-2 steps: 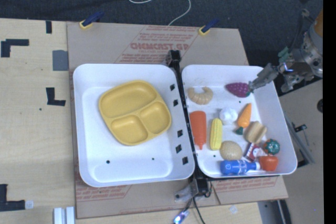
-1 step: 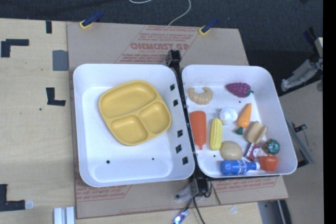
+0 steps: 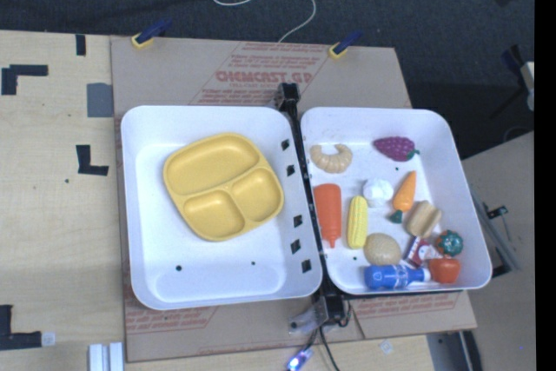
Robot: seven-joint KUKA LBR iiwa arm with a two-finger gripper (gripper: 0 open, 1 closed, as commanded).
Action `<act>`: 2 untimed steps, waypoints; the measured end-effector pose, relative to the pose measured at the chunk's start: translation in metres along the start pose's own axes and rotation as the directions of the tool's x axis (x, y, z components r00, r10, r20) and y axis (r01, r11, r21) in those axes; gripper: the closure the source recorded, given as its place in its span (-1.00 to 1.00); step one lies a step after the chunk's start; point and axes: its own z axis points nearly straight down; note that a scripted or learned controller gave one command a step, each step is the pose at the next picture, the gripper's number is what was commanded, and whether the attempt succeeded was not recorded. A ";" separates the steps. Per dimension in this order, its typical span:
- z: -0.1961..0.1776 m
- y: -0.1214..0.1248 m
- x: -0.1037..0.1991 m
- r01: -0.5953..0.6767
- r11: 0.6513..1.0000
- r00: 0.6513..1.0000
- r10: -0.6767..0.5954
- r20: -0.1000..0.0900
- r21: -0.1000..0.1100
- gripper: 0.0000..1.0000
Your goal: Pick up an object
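The things to pick all lie in the right bin (image 3: 461,162), crowded toward its near and far-right parts. A croissant (image 3: 333,157) lies by the dividing wall, with grapes (image 3: 394,148) beside it and bare floor behind both, along the back wall. In front of the croissant a carrot (image 3: 327,213) lies lengthwise, just beside the divider, and corn (image 3: 357,221) lies parallel, close against it. A small white piece (image 3: 377,189), perhaps garlic, though it is too small to tell, sits between the corn and a smaller orange wedge (image 3: 404,191). A bun (image 3: 423,219), a potato (image 3: 382,249), a green ball (image 3: 450,243) and a tomato (image 3: 445,271) pack the near right corner, touching or nearly so. A blue bottle (image 3: 395,276) lies on its side along the front wall.

The left bin (image 3: 130,187) holds a yellow tray (image 3: 224,187) with three compartments, set askew, with open white floor all round it, widest at the front. Both bins rest on cardboard (image 3: 261,74), clipped at its back edge; a thin cable (image 3: 261,0) loops behind.
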 end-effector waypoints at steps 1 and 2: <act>-0.004 0.001 0.002 0.002 1.000 1.000 -0.002 -0.003 0.010 1.00; 0.045 -0.001 -0.021 -0.001 1.000 1.000 0.001 -0.006 0.016 1.00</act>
